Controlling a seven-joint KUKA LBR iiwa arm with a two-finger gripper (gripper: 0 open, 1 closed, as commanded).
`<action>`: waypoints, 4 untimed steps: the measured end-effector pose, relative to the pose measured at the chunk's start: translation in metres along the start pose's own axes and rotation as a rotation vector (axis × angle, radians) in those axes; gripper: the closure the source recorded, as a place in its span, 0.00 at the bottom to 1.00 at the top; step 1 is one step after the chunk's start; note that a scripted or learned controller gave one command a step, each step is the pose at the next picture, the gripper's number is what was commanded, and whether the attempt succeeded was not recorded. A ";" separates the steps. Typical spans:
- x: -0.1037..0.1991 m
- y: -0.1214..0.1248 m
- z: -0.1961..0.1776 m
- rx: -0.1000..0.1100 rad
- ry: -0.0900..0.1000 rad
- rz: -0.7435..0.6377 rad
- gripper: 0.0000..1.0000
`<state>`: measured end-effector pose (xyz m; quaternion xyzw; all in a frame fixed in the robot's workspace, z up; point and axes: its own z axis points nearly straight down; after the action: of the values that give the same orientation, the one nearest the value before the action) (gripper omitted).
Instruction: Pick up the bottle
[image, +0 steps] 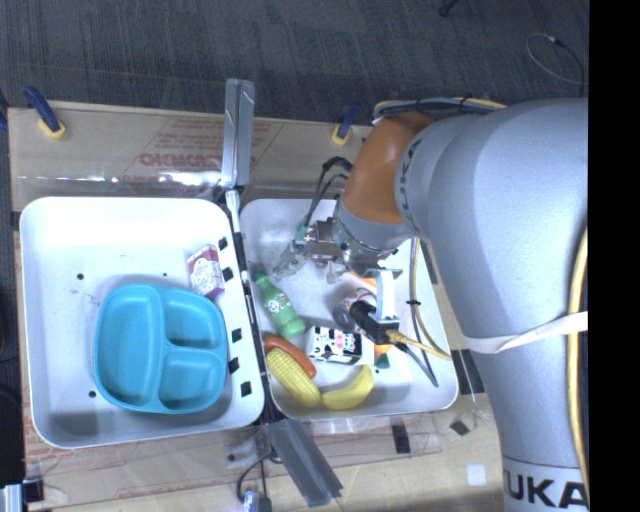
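The left bin (40, 300) holds a blue divided plate (160, 348) and a small packet (205, 270). The right bin (425, 395) holds a green bottle (277, 305) with white cap, lying near the left wall, beside corn (293, 376) and a banana (350, 390). The claw (305, 250) hovers just above the bottle; its state I cannot tell.

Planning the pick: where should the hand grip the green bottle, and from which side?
Grip the green bottle across its middle, coming from above. It lies on its side by the right bin's left wall, so close the fingers across its width, clear of the corn.
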<state>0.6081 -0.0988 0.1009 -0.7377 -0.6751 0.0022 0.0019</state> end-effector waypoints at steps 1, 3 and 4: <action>-0.008 -0.044 0.011 0.000 0.001 0.137 0.00; -0.001 -0.048 0.003 0.002 0.003 -0.078 1.00; -0.003 -0.047 0.002 0.000 0.000 -0.075 0.00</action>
<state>0.5606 -0.0972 0.0988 -0.7118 -0.7024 0.0021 0.0018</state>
